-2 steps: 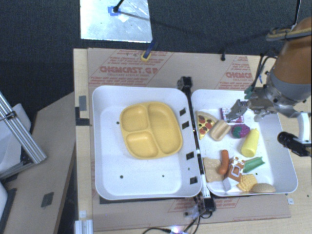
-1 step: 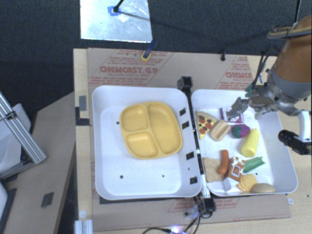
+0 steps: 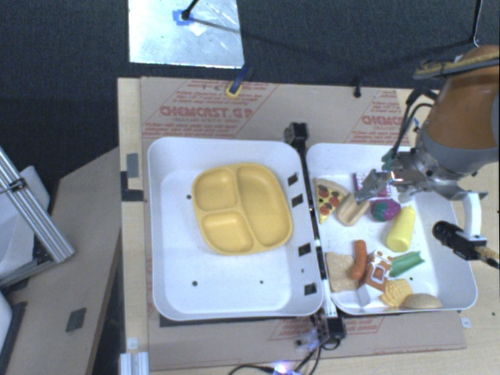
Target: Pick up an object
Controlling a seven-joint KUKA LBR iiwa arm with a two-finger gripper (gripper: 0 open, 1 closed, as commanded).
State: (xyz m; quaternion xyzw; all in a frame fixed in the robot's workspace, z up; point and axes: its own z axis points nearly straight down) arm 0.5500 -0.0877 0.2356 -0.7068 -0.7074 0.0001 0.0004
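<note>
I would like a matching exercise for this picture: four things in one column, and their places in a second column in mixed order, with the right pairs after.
Things:
1. yellow divided plate
2. pizza slice
3. corn cob
4. gripper

Places:
A. over the upper part of the right bin
B. left bin
C. right bin, near the divider between the bins
D. right bin, below the purple toy

Pairs: 1-B, 2-C, 3-D, 4-A
</note>
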